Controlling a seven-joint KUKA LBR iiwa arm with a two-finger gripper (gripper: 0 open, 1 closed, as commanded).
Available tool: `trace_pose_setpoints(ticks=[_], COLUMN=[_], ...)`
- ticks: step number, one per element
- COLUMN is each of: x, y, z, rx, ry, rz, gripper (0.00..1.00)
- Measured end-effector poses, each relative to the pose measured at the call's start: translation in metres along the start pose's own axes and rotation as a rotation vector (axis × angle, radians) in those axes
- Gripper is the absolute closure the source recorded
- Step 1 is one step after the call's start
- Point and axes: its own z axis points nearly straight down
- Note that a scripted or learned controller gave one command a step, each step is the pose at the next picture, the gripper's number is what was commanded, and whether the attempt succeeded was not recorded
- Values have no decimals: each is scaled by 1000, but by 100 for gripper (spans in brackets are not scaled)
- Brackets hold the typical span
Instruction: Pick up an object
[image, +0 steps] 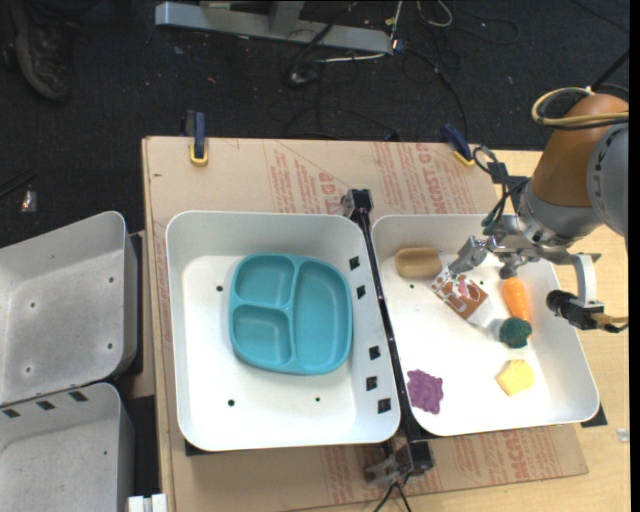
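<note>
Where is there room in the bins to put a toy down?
Bare floor lies around the blue tray in the left bin, and in the right bin between the purple blob and yellow block. It is crowded near the claw, carrot and packet.

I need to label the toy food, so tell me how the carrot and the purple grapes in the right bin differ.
The carrot is orange, long and smooth, with a green top at its near end; the purple grapes form a short, bumpy cluster. The carrot lies at the bin's right side, close to the hand; the grapes lie near the front left, away from it. Both rest loose on the floor of the right bin.
</note>
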Motion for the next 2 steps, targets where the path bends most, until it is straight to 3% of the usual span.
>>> trace_pose_setpoints(ticks=[1, 2], x=[-1, 2], y=[6, 9], z=[20, 8], rx=[-20, -29], ry=[-5, 0], rz=[0, -2], gripper=[0, 100])
